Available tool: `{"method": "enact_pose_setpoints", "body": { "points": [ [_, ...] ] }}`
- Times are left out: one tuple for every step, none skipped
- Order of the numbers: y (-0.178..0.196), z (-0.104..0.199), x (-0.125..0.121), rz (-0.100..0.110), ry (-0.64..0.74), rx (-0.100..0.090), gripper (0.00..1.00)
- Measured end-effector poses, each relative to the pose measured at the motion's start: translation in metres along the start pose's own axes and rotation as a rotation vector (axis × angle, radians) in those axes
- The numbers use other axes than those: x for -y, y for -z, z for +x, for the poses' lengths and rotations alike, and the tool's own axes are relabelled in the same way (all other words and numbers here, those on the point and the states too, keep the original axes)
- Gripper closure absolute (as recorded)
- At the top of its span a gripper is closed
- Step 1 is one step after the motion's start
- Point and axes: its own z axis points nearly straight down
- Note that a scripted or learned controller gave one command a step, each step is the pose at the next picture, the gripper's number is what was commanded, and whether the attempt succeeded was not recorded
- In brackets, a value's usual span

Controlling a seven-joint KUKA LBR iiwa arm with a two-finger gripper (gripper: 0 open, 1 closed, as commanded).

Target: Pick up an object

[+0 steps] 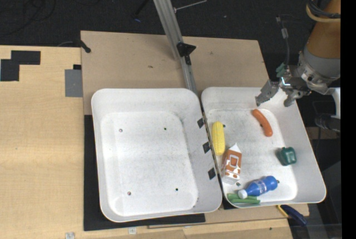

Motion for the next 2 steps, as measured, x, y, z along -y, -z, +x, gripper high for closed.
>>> {"method": "enact_pose_setpoints", "body": {
  "points": [
    [0.003, 0.0, -0.001, -0.004, 0.002, 0.002, 0.0],
    [-0.06, 0.007, -0.004, 0.001, 0.005, 0.0, 0.0]
  ]
}}
